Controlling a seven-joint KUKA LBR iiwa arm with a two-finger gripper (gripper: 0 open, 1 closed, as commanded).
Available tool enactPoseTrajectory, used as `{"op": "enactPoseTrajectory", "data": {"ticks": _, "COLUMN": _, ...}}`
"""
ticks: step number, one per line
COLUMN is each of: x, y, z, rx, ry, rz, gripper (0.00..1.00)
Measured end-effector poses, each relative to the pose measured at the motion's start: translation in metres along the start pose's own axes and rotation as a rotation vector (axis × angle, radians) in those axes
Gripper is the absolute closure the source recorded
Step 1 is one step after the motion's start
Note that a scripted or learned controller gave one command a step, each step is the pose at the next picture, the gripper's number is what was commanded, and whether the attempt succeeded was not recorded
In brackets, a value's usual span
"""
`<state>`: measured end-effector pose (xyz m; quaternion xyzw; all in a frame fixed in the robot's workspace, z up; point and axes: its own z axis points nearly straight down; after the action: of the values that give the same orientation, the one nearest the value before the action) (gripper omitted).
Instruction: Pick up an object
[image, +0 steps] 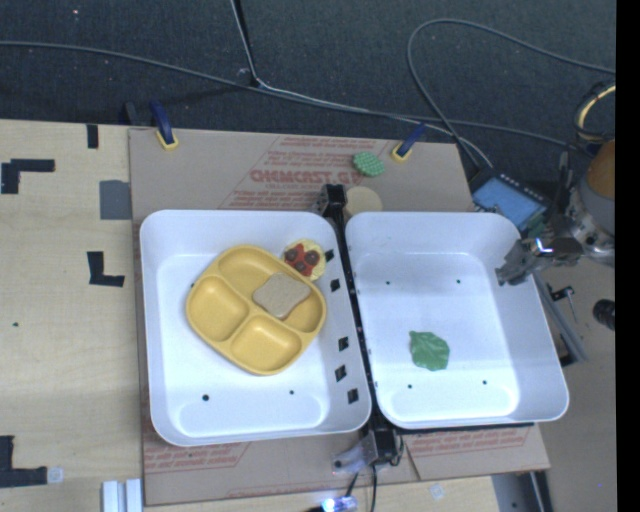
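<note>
— Where's the thing to pick?
— A green leaf (429, 350) lies on the floor of the right bin (455, 405), toward its near side.
— And the gripper (515, 262)?
— At that bin's right rim, well apart from the leaf; whether it's clenched or released, I can't tell.
— The left bin (240, 425)?
— A yellow divided plate (256, 308) with a toast slice (281, 294).

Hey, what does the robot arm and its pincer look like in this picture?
At the right edge, the arm shows grey metal with an orange patch near the top. Its pincer is a small dark grey metal piece over the right bin's rim. A black cable loops above the arm.
</note>
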<state>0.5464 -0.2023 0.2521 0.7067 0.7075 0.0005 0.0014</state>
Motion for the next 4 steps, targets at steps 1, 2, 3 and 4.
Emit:
{"op": "enactPoseTrajectory", "data": {"ticks": 1, "x": 0.061, "y": -0.004, "z": 0.009, "rx": 0.005, "ry": 0.002, "rz": -0.005, "gripper": 1.0}}
{"op": "enactPoseTrajectory", "data": {"ticks": 2, "x": 0.122, "y": 0.0, "z": 0.021, "rx": 0.004, "ry": 0.003, "rz": -0.006, "gripper": 1.0}}
{"op": "enactPoseTrajectory", "data": {"ticks": 3, "x": 0.187, "y": 0.004, "z": 0.019, "rx": 0.004, "ry": 0.003, "rz": -0.007, "gripper": 1.0}}
{"op": "enactPoseTrajectory", "data": {"ticks": 4, "x": 0.234, "y": 0.013, "z": 0.025, "rx": 0.005, "ry": 0.002, "rz": -0.005, "gripper": 1.0}}
